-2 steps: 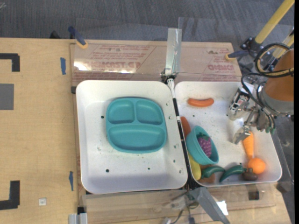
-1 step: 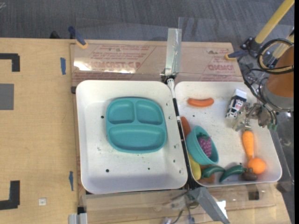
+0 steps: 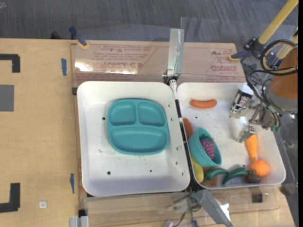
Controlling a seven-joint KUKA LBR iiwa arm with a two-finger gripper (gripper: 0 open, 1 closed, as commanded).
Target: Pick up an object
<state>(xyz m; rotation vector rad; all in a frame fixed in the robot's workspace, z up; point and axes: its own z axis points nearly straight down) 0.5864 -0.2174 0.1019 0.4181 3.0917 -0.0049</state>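
Pincer over the right bin's right side, nothing between its fingers.

I see the arm reaching in from the right; the pincer hangs above the right bin, fingers spread apart and empty, just beside the top of the carrot lying along the right wall. An orange ball sits in the near right corner. A sausage lies near the far wall. A teal bowl with a purple item inside tilts against the left wall. The left bin carries a teal divided plate at centre.
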